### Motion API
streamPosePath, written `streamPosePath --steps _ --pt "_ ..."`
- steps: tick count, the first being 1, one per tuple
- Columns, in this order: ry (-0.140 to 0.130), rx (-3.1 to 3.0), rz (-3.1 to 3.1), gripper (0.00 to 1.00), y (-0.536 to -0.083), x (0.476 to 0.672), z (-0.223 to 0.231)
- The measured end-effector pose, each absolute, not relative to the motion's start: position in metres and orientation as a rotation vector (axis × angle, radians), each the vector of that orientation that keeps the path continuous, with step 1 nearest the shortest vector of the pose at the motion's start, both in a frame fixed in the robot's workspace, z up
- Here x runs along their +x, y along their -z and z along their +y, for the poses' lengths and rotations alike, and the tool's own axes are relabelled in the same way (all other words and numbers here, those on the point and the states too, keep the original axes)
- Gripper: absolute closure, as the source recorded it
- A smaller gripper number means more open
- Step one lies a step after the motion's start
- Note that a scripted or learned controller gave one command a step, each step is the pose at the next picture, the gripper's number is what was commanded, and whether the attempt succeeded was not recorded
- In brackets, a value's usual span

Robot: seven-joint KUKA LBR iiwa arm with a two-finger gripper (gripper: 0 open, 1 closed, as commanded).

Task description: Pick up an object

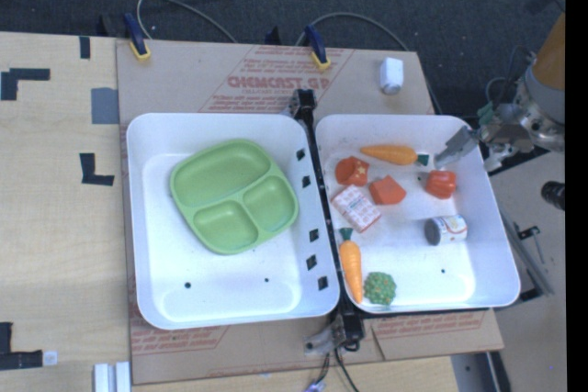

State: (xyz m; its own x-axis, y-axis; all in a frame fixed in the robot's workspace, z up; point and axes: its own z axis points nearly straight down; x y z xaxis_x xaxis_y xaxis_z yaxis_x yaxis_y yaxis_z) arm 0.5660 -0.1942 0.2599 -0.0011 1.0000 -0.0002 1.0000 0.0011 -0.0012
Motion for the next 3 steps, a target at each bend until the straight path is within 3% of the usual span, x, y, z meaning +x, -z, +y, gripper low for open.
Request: streamPosePath --steps 1,2,3 --pt "-0.003 -2.216 -2.22 0.0 -0.136 0.604 -0.132" --pt "0.014 -2.234 -2.238 0.0 -0.096 0.624 -0.101" --pt "-0.019 -2.211 -2.205 0.0 -0.084 0.664 -0.111"
